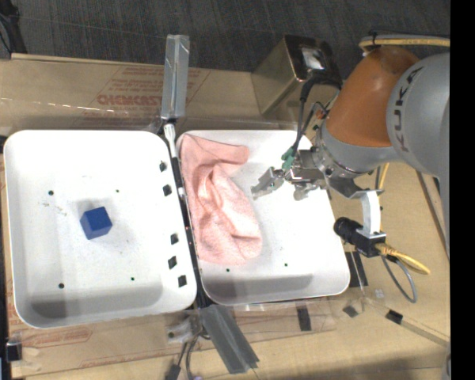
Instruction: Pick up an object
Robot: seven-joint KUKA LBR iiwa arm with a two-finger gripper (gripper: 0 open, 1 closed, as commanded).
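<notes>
So nearest the camera's bottom edge it's just the counter and the front rims of the two bins. In the left bin a small blue cube sits alone, untouched. The right bin has a crumpled pink cloth along its left wall. Further back, the tool hangs just right of the cloth; honestly can't tell how it's set. Nothing's lifted yet, so I'd say the whole pick is still ahead.
</notes>
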